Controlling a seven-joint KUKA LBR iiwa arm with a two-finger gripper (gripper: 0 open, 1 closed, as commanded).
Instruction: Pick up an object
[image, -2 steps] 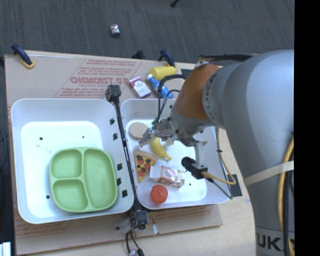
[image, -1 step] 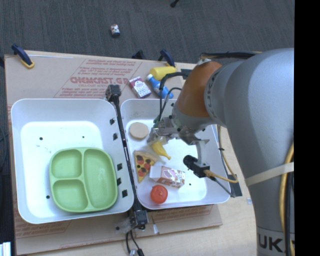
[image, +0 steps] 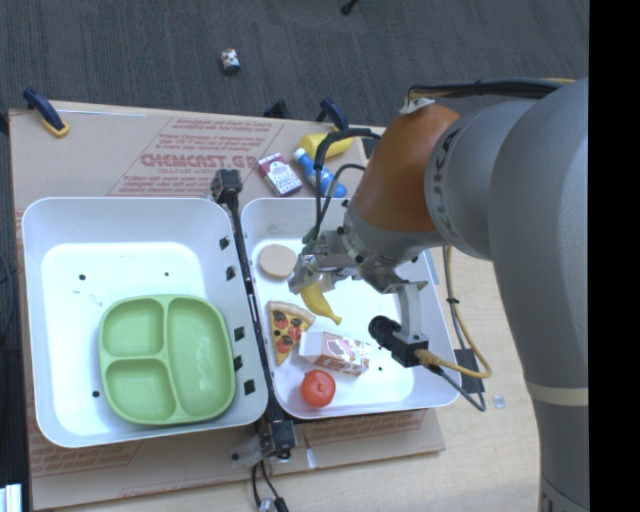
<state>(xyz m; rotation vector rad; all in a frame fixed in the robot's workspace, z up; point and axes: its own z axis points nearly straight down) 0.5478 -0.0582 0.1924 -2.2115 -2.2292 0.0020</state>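
Note:
My gripper (image: 316, 274) hangs low over the middle of the right bin (image: 430, 390), under the grey arm with its orange band. A small yellow banana (image: 320, 302) lies directly below it, its upper end tucked under the gripper, so I cannot see whether it is gripped. A round tan biscuit (image: 276, 262) sits just left of the gripper. Nearer the front lie a pizza slice (image: 287, 331), a wrapped snack (image: 336, 353) and a red tomato (image: 318, 389).
The left bin (image: 60, 240) holds a green divided plate (image: 165, 357). Behind the bins, on the cardboard, lie a purple packet (image: 281, 174), a blue item (image: 322, 176) and a yellow item (image: 332, 146). A black clamp (image: 227, 184) sits on the wall between the bins.

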